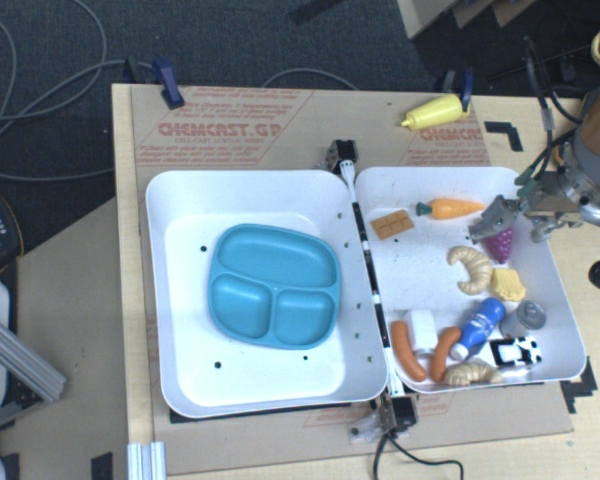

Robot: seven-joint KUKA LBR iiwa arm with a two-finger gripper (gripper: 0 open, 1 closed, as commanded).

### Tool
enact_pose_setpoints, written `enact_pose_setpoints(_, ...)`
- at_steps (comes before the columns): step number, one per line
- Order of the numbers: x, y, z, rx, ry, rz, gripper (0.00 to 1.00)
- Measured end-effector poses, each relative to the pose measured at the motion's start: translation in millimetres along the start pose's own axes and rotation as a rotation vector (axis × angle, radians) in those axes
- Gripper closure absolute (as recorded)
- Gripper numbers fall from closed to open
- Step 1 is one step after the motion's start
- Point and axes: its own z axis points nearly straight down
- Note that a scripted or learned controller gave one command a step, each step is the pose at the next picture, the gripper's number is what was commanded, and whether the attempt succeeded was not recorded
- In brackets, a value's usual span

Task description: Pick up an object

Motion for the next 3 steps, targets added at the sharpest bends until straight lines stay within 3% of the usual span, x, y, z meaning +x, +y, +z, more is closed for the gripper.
enact_pose_setpoints(1, -43.1, -8.8, 187.3, 0.007, 0.002, 0.004, 0.0)
enact_pose_setpoints(2, -57.0, 36.1, 180.4, 0.0, 0.011, -0.005, 0.0)
enact_pose_setpoints(3, -59.6, 34.9, 169.2, -0.003, 0.003, -0.004, 1.0)
